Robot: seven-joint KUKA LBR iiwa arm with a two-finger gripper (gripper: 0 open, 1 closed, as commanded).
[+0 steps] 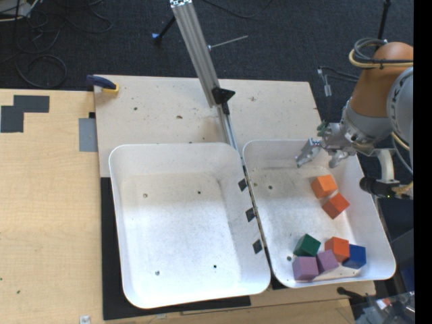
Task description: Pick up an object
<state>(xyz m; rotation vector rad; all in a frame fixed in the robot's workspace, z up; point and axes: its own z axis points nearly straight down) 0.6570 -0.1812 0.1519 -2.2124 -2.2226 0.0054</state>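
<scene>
**Overhead: tool hangs above the right bin, blocks scattered below it**

Overhead, the grey arm point(378, 106) with its orange band reaches in from the right, and the tool point(322, 152) sits over the upper part of the right bin point(283, 155). Its two fingers point(305, 155) stand apart, and nothing lies between them. They point down and leftward toward bare white floor near the bin's back wall.

The blocks all lie in that right bin. An orange block point(324, 185) rests just below and to the right of the tool, apart from it. A darker orange block point(335, 205) lies just beside it, toward the lower right; whether the two touch cannot be told.

Near the bin's front edge sits a tight cluster: a green block point(308, 245), two purple blocks point(305, 268) point(327, 259) side by side, a red-orange block point(339, 248), and a blue block point(356, 255) at the far right of the group. These look pressed together.

The left bin point(182, 228) sits alongside, its rim meeting the right bin's along the middle. Both rest on the pale desk point(155, 110). A slanted metal rail point(199, 49) rises from the desk behind the bins.
</scene>
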